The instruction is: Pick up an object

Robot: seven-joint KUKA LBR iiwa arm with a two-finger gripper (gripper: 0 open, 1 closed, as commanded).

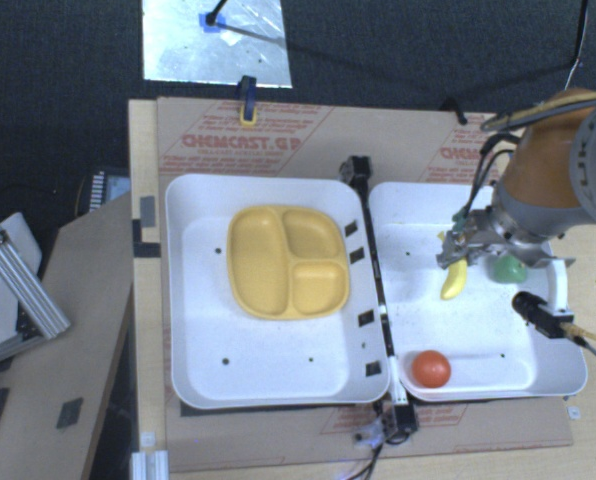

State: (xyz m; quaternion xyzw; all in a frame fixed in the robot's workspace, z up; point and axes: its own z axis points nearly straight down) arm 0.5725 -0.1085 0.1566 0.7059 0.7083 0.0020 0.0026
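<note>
In the right bin (478,388) lies a small yellow banana (452,282), pointing toward the near-left. My gripper (460,244) hangs right over the banana's far end, and whether it touches the banana is unclear. A green object (507,267) sits just right of the banana, partly hidden under the wrist. A red-orange ball (432,368) rests at the near-left corner of the same bin.
The left bin (198,358) holds a yellow divided plate (286,261) near its middle. A black divider strip (370,268) runs between the two bins. The arm (558,163) covers the right bin's far-right part.
</note>
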